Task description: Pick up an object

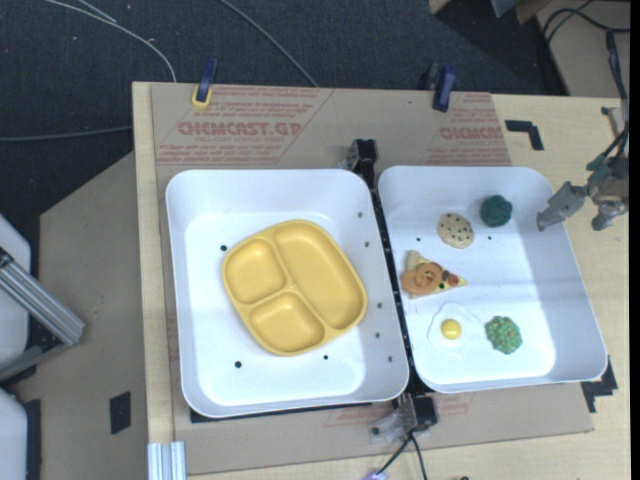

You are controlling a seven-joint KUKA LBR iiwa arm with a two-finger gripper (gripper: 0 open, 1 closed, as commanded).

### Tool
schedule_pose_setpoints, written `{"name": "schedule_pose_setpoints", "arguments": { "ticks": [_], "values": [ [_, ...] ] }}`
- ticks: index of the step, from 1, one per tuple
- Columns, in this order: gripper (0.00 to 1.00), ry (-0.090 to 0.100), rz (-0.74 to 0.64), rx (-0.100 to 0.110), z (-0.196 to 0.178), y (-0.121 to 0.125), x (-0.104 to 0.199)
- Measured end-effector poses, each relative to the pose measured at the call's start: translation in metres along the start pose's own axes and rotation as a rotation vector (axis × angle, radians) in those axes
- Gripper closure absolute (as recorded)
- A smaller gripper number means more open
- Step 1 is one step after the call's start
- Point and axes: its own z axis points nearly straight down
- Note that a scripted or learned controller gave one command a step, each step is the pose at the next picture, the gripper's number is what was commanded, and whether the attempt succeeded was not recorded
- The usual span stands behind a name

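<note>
My gripper point(583, 206) hangs at the right bin's point(570, 298) far right rim, fingers spread and holding nothing. The toy foods lie well apart in that bin, easy to single out: dark green ball point(495, 210), cookie point(455, 230), pizza slice point(430, 277), fried egg point(450, 327), broccoli point(504, 334). The ball is nearest me. The yellow divided plate point(292, 286) sits in the left bin point(190, 298).

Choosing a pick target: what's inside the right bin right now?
The right bin holds five toy foods, all apart: a cookie, a dark green ball, a pizza slice, a fried egg and broccoli. Whatever lies beneath them is covered.
</note>
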Motion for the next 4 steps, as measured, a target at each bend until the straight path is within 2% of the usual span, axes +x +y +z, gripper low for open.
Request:
{"name": "schedule_pose_setpoints", "arguments": {
  "ticks": [1,2,4],
  "values": [
    [0.00,-0.004,-0.004,-0.013,-0.008,0.003,0.001],
    [0.00,-0.001,-0.004,-0.007,0.037,-0.003,0.004],
    [0.00,-0.003,-0.004,-0.011,0.121,0.005,0.008]
  ]
}}
